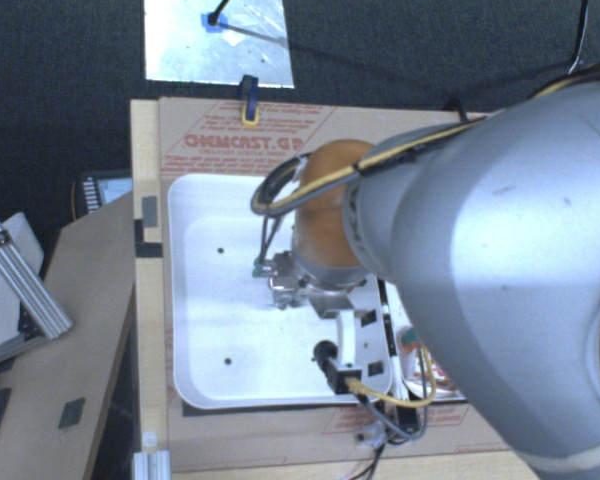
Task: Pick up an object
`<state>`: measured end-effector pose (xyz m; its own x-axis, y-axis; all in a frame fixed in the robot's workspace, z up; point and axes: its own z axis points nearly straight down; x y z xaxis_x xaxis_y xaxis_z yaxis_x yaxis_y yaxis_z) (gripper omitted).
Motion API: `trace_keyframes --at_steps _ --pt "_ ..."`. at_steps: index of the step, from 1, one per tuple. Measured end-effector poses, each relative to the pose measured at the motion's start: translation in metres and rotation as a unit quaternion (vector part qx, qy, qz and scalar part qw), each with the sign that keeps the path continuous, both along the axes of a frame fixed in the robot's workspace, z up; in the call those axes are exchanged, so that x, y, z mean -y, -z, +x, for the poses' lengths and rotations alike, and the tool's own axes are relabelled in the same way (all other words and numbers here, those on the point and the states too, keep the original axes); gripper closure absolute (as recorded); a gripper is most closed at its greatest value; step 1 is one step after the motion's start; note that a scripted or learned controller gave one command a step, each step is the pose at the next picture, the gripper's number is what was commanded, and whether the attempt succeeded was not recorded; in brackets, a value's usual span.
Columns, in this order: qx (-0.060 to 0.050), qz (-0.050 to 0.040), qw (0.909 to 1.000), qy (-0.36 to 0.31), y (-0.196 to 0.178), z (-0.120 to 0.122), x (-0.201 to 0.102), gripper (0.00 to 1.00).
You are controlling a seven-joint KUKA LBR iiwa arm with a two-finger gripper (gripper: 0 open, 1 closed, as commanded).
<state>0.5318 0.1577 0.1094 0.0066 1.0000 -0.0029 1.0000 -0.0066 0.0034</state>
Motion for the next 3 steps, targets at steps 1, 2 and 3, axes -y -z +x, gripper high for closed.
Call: trace_keyframes --at_steps 1,2,3 --pt "0.002 0.0042 1.0 -0.008 -0.07 0.017 -0.07 1.0" --pt "-0.002 0.0016 1.0 -0.005 -0.066 0.015 -0.065 0.0" --pt "0.001 0.0021 1.0 -0.006 -0.048 0.098 -0.077 0.0"
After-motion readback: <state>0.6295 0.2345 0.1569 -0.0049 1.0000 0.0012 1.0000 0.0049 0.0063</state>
